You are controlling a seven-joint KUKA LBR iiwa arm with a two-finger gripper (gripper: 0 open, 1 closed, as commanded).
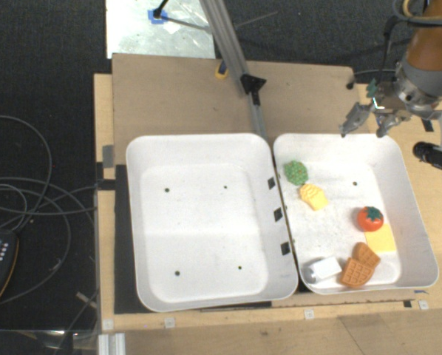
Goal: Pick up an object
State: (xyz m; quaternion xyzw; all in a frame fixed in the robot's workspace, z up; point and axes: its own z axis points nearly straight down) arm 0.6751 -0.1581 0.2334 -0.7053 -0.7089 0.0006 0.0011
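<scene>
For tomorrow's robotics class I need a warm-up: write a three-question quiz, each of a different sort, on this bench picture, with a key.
1. True or false: the gripper holds the red tomato.
2. Which thing lies nearest the right bin's far left corner? A) green toy B) waffle C) white block
3. Fill in: the yellow slice touches the ____.

Key: 1 false, it hangs open above the bin's far rim; 2 A; 3 tomato.

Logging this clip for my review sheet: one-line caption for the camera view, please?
Open gripper hovers above the right bin's far edge; a toy tomato, waffle and other items lie inside.
</scene>
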